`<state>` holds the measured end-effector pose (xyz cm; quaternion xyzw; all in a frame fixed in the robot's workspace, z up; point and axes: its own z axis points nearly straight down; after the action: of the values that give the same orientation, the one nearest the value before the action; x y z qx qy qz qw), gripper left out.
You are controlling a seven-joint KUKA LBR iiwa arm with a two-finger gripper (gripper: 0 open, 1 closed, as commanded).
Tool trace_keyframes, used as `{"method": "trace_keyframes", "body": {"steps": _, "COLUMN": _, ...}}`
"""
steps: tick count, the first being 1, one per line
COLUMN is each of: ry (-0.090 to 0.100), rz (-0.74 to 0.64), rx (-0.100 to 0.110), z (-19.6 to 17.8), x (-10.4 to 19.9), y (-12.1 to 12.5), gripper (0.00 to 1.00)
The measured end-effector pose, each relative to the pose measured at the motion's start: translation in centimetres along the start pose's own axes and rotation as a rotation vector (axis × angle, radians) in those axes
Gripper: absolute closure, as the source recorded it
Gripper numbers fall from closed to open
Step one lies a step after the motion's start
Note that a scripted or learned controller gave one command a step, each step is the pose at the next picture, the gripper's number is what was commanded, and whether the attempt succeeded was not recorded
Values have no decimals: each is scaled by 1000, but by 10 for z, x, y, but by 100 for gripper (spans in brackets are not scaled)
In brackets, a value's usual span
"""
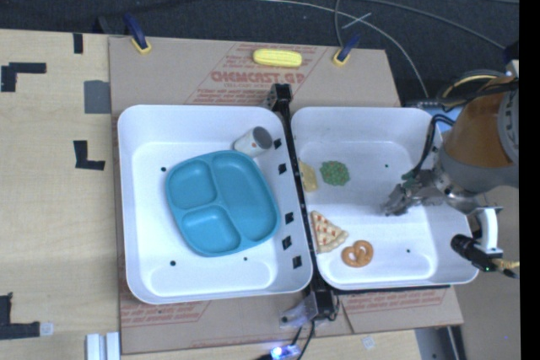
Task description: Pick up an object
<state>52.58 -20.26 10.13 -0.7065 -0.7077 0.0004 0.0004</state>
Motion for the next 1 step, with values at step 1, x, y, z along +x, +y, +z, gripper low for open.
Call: {"method": "trace_keyframes", "body": {"steps": 1, "ry": -1, "rz": -1, "rx": -6, "z": -62, "x": 5, "y": 3, "gripper": 100}}
